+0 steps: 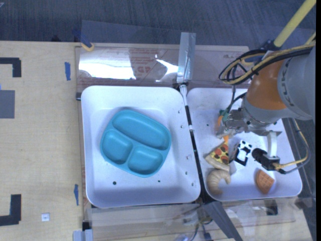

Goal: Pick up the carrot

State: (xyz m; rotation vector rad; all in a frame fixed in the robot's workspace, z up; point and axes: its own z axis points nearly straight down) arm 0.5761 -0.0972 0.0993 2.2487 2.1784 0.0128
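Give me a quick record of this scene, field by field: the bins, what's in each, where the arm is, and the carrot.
left bin: holds a blue divided plate
right bin: holds a pizza slice toy, a croissant toy and an orange rounded toy
arm: reaches in from the right, over the right bin
gripper: low over the right bin, above the pizza slice toy
carrot: small orange piece beside the gripper, partly hidden
grasp: cannot tell

blue divided plate in a white bin; orange band on the grey arm.
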